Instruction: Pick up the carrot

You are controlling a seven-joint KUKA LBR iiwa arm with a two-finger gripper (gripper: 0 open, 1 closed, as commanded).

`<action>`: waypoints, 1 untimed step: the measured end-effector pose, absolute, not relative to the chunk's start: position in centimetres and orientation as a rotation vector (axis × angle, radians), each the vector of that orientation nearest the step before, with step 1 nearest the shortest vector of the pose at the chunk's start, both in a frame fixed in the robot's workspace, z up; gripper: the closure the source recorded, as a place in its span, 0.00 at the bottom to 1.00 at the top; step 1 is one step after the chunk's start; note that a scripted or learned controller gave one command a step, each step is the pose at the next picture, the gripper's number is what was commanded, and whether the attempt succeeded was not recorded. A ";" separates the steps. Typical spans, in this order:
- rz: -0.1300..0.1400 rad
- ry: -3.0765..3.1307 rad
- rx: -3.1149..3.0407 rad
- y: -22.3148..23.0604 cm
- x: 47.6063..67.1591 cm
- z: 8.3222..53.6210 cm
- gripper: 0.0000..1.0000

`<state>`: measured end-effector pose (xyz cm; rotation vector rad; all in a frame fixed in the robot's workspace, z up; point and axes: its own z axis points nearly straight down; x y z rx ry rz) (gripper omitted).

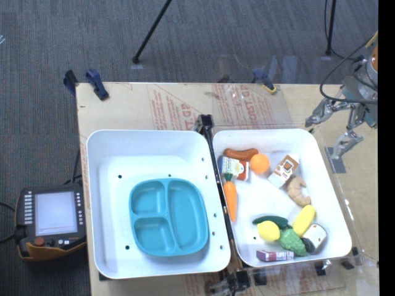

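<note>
Right now my gripper (337, 133) hangs up high at the right side, past the right edge of the right bin (328, 165). My two fingers are spread wide apart, and nothing is between them. One finger (318, 113) points left and one points down toward the bench.

My carrot (230, 200) lies in the right bin, along its left wall. It is long and orange with a little green top, and the green end points away toward the far side. It is well apart from my gripper, on the other side of the bin.

Just past the green top sits a small box with a red picture (234, 167). Behind that lies a brown sausage (241, 153). Next to the box is a round orange fruit (260, 163). A little brown and white carton (284, 169) stands to the right of it, and a tan lumpy piece (299, 191) lies close by.

Near the front of the bin are a yellow lemon (268, 230), a dark green pepper (270, 220), a yellow banana (303, 219), green grapes (292, 242) and a flat pink packet (274, 256).

The left bin (111, 159) holds a blue tray (168, 217) with three parts.

A screen pad (50, 218) lies on the floor to the left of the bench.
</note>
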<state>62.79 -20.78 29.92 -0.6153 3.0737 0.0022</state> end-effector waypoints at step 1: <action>0.003 3.063 -0.664 -20.1 58.9 11.7 0.00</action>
